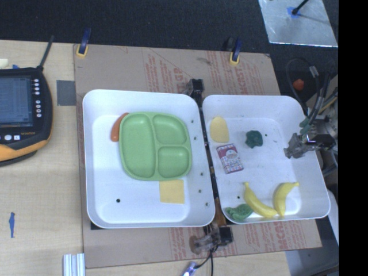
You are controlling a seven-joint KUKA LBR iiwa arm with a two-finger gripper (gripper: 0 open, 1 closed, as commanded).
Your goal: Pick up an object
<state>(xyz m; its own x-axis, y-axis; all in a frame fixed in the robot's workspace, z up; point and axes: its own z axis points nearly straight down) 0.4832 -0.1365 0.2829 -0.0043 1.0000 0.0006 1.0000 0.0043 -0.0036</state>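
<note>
1. A small red-and-white packet [230, 158] lies in the right bin [261, 105]; its print is too small to read.
2. The gripper [294, 148] hangs over that bin's right edge, nothing between its fingers; whether they stand apart cannot be told.
3. Two bananas [270, 200] lie near the front wall, a dark green piece [253, 138] farther back.

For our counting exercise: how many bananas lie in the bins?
2. Both lie in the right bin, near its front edge: the longer banana slants at centre front, and the shorter banana sits just right of it, apparently touching. None looks hidden.
</note>
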